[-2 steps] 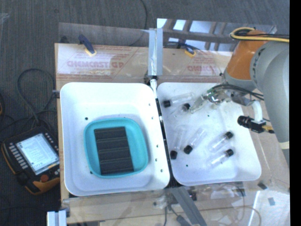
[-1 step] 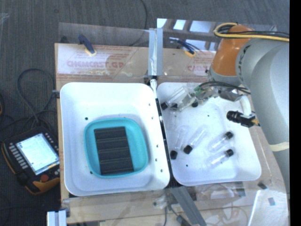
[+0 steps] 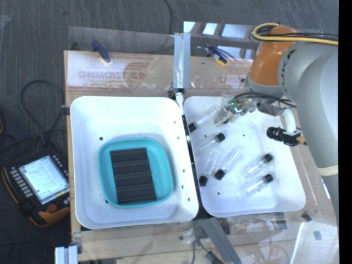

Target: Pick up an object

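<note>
1. Overhead, we see two white bins side by side: the left bin (image 3: 82, 147) holds a teal tray (image 3: 107, 172) with a black ribbed insert (image 3: 132, 175); the right bin (image 3: 291, 199) holds scattered clear vials with black caps.
2. We find the gripper (image 3: 234, 108) at the right bin's 12 o'clock edge, below the arm's orange band (image 3: 264, 65). We cannot tell how it is set.
3. We judge the nearest target to be a capped vial (image 3: 212, 141), lying toward 7 o'clock from the gripper, close by, long axis running roughly 2 to 8 o'clock.
4. Other vials lie farther off, toward 5 and 6 o'clock, including a pair (image 3: 258, 175) near the bin's lower right.
5. We judge that nothing is lifted yet; the vials rest on the bin floor.
</note>
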`<state>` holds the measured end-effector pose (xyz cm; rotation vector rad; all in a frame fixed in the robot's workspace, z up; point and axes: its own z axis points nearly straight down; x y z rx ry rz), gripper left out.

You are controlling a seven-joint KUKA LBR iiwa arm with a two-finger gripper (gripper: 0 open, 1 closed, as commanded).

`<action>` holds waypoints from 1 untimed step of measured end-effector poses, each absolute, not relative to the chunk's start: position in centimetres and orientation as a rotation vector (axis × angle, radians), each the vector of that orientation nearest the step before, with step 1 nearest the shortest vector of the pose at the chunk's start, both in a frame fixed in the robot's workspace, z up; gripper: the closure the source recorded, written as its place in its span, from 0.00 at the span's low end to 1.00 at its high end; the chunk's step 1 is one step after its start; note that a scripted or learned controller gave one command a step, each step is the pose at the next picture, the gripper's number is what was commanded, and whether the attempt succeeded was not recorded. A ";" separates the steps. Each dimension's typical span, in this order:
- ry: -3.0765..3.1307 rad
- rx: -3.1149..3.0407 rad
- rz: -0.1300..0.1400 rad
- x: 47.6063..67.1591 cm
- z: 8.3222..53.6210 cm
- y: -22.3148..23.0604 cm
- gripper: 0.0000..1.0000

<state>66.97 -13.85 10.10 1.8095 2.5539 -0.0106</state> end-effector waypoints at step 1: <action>2.531 1.858 0.000 66.9 19.4 -6.2 1.00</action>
